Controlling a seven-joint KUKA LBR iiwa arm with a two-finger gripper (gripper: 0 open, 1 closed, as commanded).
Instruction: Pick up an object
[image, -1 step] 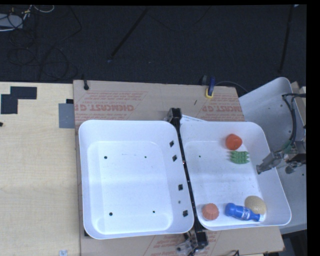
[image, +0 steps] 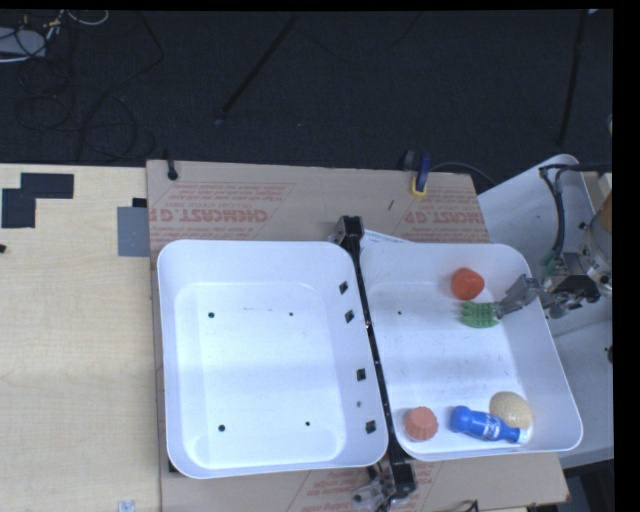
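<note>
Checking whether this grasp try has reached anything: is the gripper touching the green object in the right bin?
Cannot tell. In the camera view the gripper ends right at the green object, but no contact or gap shows plainly.

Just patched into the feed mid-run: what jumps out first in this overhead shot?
The colour sits in the right bin: an orange-red ball beside a green brush-like piece near its far right side, and along the near edge an orange ridged piece, a blue bottle and a beige egg-shaped object. The gripper reaches in from the right, its tip next to the green piece. The left bin shows bare white floor.
</note>
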